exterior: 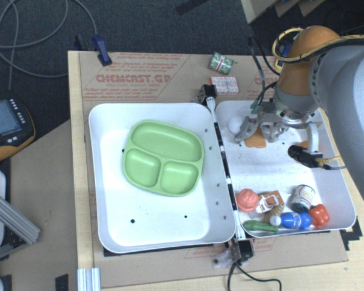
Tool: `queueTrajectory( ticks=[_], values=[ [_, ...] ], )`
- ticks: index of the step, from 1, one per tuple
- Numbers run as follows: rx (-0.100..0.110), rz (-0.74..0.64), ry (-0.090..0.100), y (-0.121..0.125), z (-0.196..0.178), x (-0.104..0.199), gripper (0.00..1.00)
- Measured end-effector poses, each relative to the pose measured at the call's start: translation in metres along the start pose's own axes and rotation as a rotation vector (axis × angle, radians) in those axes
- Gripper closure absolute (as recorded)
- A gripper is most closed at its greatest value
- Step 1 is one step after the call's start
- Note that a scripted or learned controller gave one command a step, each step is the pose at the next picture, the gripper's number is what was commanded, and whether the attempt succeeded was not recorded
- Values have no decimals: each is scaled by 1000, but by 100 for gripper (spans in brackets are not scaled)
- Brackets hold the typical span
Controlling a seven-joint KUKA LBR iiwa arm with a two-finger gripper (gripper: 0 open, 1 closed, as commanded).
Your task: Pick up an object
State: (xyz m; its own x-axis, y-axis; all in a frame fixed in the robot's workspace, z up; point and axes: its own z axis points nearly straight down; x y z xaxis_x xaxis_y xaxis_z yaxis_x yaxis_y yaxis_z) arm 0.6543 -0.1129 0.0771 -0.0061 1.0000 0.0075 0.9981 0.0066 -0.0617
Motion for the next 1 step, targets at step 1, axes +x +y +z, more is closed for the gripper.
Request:
queueTrajectory(
  ticks=[1],
  values=[
    [-2, 3, -6, 0, 0, 3, 0]
  ],
)
